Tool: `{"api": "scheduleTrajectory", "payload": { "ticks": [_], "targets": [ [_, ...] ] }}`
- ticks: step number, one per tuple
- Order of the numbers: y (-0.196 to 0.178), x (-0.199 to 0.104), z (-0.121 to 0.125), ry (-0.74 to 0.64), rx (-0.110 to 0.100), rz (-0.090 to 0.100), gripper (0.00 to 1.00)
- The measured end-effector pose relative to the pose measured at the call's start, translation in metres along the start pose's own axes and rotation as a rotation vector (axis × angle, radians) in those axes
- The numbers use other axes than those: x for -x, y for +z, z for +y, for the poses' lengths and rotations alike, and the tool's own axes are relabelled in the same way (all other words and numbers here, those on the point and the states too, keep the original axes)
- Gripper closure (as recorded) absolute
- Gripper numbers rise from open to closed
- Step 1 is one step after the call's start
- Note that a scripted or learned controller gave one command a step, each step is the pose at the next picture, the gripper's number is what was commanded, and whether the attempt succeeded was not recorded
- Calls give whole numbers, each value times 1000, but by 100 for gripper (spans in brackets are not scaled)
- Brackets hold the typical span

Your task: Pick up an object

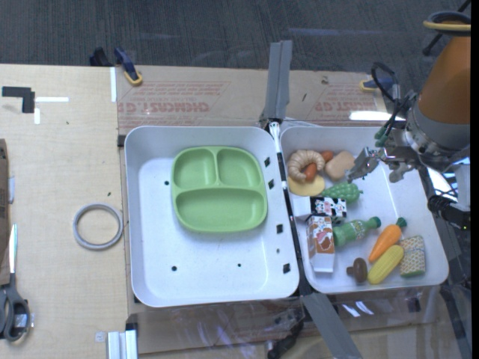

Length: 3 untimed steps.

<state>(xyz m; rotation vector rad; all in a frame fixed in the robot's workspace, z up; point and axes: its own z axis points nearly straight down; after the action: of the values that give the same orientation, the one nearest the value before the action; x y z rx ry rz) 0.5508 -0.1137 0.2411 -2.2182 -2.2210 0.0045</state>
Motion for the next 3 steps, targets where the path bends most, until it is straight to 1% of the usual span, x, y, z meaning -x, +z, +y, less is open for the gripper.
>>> {"api": "scheduleTrajectory", "payload": {
  "ticks": [1, 2, 3],
  "targets": [
    [0, 0, 0, 0, 0, 0, 0],
    [130, -6, -26, -142, 23, -3, 0],
    [147, -9, 45, -114, 8, 0, 0]
  ]
}}
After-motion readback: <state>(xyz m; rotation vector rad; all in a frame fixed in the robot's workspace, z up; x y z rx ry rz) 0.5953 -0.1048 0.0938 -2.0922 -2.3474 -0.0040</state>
